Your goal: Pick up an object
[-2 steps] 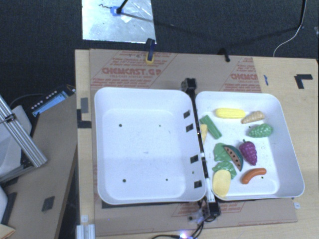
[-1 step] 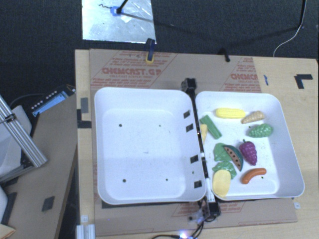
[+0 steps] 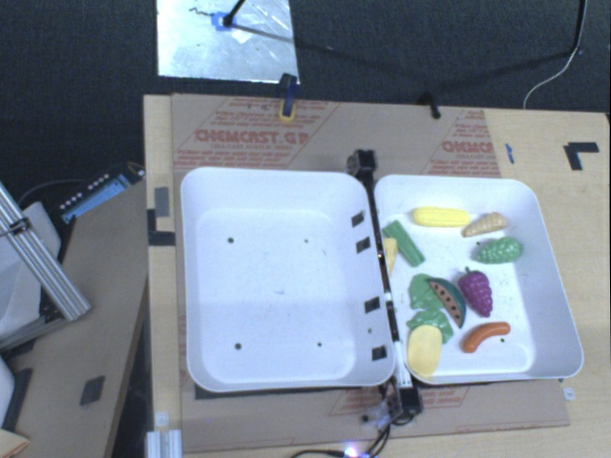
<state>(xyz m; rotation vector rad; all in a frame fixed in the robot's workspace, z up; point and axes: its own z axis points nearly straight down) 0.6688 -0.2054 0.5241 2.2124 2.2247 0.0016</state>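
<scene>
The right bin (image 3: 552, 284) holds several toy foods. A yellow corn cob (image 3: 440, 218) lies at the back, with a tan piece (image 3: 486, 224) and a green bumpy piece (image 3: 499, 250) to its right. A green bean pod (image 3: 405, 242) rests near the divider. Toward the front lie a watermelon slice (image 3: 445, 298), a purple grape bunch (image 3: 475, 291), an orange sausage (image 3: 485, 335) and a yellow pear-like piece (image 3: 425, 349) with a green leafy piece (image 3: 421, 294) beside them.
The left bin (image 3: 277, 275) sits beside the right one, joined by a black clamp strip (image 3: 380, 265). Both rest on a cardboard sheet (image 3: 315, 132). A metal plate (image 3: 224, 27) lies at the back, and an aluminium frame (image 3: 38, 265) stands left.
</scene>
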